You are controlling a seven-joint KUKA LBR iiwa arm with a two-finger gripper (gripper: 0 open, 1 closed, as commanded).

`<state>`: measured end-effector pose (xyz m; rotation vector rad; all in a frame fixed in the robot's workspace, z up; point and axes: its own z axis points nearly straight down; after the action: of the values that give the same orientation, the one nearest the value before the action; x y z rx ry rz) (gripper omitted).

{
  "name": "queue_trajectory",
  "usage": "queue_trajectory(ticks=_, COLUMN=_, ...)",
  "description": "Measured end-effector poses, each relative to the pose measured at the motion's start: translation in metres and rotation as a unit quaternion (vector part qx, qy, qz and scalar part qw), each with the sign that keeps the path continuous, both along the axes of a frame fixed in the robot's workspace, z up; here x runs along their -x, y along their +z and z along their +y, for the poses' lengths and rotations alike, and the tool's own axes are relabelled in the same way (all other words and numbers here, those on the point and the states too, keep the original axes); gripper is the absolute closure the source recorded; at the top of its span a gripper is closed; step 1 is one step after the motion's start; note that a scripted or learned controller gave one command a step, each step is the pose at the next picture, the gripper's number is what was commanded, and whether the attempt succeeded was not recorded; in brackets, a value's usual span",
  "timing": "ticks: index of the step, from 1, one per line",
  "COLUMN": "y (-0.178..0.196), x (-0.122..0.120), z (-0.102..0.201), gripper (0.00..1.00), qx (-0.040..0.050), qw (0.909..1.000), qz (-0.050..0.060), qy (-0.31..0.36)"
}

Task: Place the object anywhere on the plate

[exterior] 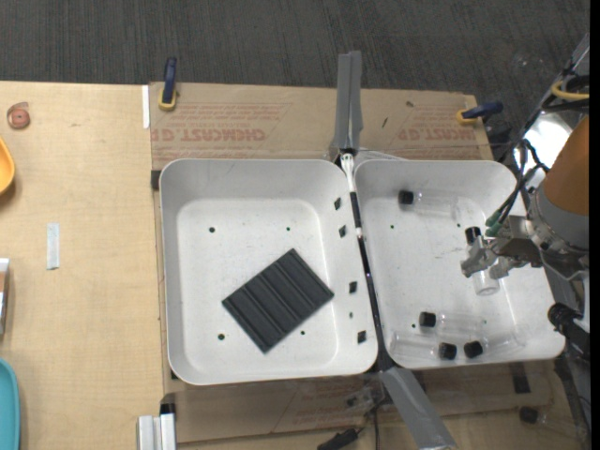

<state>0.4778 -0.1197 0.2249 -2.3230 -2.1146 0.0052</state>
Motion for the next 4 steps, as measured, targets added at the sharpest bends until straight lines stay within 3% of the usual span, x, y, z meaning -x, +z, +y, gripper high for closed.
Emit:
queue_trajectory(ticks=1, y=-0.017, x=0.000, z=0.069, gripper=1.00, qx=-0.0006, qw=0.9998, qz=0.001, qy=0.018)
queue_trajectory(ticks=2, y=-0.002, x=0.000, z=0.141, gripper=1.00, qx=-0.0006, qw=0.9903, qz=0.000, qy=0.139)
queue_trajectory(ticks=3, y=-0.014, x=-0.038, z=0.275, gripper=1.00, qx=-0.0002, qw=0.9722, qz=0.001, qy=0.234)
queue_trajectory(ticks=4, y=-0.014, x=-0.038, z=0.275, gripper=0.00, qx=-0.0002, qw=0.9722, qz=0.001, qy=0.234)
